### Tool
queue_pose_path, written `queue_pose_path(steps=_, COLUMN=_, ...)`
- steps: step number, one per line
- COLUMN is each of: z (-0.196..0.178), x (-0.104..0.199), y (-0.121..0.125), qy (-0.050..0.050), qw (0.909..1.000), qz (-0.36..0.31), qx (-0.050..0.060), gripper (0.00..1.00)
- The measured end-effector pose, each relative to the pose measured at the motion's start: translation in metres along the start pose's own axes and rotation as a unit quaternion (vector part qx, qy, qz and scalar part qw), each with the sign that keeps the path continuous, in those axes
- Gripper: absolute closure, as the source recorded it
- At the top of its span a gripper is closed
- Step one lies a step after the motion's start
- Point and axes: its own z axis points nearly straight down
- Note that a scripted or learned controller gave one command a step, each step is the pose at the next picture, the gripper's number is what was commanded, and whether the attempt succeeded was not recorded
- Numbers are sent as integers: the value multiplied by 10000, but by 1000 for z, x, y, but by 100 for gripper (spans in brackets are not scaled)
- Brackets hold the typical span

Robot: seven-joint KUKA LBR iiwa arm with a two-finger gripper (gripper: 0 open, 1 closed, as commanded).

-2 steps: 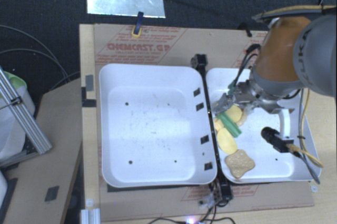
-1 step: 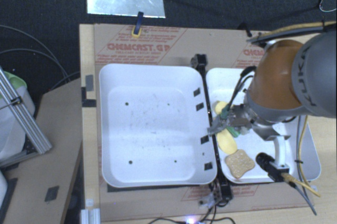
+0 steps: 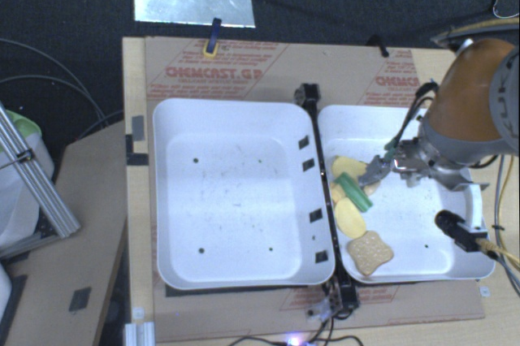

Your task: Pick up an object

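A cluster of 4 small objects lay at the left side of the right bin point(image 3: 422, 125), against the divider: a green block point(image 3: 355, 192) resting tilted between 2 yellow pieces point(image 3: 349, 166) point(image 3: 350, 217), and a tan cracker-like piece point(image 3: 371, 252) nearer the front wall. The gripper point(image 3: 375, 171) hung just beside the green block's upper end; whether its fingers were parted could not be told, and nothing was seen in its grasp. The left bin point(image 3: 236, 113) stood alongside.

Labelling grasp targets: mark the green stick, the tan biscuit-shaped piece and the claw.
Green stick-shaped object point(image 3: 354, 192), camera view, mid-length.
Tan speckled biscuit-shaped piece point(image 3: 370, 253), camera view, centre of its top face.
Claw point(image 3: 373, 172), camera view, at its fingertips.
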Motion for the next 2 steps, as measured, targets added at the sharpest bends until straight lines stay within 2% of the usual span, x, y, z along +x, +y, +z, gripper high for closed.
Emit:
queue_pose_path(steps=1, z=-54, x=73, y=-21, qy=31, qw=10000, qz=-76, qx=-4, gripper=0)
queue_pose_path(steps=2, z=3, x=160, y=34, qy=37, qw=10000, qz=-84, qx=22, gripper=0)
